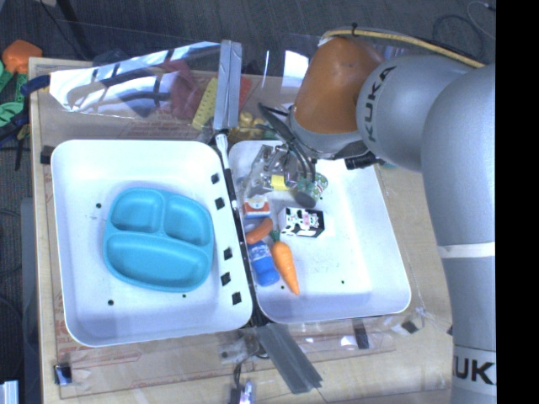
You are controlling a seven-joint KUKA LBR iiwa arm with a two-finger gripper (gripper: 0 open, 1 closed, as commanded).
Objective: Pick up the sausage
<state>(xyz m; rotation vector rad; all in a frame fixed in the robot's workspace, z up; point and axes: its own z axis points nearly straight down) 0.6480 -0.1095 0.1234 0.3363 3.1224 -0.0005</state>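
We cannot make out the working end of the gripper [278,175] clearly: it is a tangle of metal and cable low over the upper left part of the right bin [370,251], and whether its fingers are spread or closed we cannot tell. Nothing is plainly visible between them. The arm [421,99] covers the bin's upper right corner, and its lower section runs out of the picture at the bottom right.

The sausage [258,230] is, as far as we can judge, the short reddish-orange piece lying tilted by the left wall of the right bin, just below the gripper; its upper end is partly covered by a small white and red item [256,206] that we cannot identify. Just below it a blue bottle-like thing [264,268] touches an orange carrot [285,266], which points down and to the right. A black and white spotted block [303,222] sits just right of the sausage, near the gripper.

The arm comes in from the right, its grey body bending over the bench, with the orange band [333,82] rounded toward us above the wrist and the wrist pointing down and left into the bin.

The left bin [76,251] holds a light blue divided tray [160,238], well apart from the gripper.
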